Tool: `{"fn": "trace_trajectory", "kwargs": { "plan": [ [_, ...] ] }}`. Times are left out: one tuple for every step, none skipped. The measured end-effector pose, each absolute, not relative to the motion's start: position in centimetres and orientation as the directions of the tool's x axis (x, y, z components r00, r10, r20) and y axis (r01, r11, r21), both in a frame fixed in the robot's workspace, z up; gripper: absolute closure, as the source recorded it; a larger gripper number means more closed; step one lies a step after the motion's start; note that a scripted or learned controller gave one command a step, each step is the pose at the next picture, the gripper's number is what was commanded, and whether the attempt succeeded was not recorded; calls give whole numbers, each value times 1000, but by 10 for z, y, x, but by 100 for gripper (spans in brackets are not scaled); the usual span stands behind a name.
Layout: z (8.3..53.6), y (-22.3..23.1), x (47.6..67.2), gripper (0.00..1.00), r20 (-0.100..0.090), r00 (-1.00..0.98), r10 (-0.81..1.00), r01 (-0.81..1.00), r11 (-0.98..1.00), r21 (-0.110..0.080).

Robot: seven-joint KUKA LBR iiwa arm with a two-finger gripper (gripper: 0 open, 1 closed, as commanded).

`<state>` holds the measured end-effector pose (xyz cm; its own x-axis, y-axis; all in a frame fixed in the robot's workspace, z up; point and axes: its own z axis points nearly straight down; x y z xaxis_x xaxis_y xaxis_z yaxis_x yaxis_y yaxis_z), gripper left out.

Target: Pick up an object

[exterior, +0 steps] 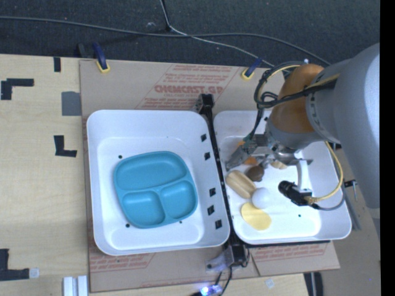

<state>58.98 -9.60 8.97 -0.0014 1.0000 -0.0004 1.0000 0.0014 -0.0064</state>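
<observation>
Tray [154,189], blue and three-sectioned, is seen lying in the left bin [102,134], while in the right bin [333,227] a roll [239,183], an egg [260,197] and a yellow disc [255,217] are clustered just below the gripper [245,156], whose state cannot be told, perhaps because of blur.

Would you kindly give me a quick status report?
Gripper low in right white bin, grasp unclear. Tan oblong bread roll, white ball, yellow disc loose nearby.
</observation>
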Motion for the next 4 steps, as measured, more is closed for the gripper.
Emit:
{"fn": "trace_trajectory", "kwargs": {
  "plan": [
    [103, -95, 591, 100, 0, -3, 1000, 1000, 3, -4],
    [163, -97, 599, 100, -1, -1, 1000, 1000, 1, 4],
    [214, -97, 600, 100, -1, -2, 1000, 1000, 2, 4],
    [206, -42, 582, 100, 1, -5, 1000, 1000, 5, -3]
  ]
}}
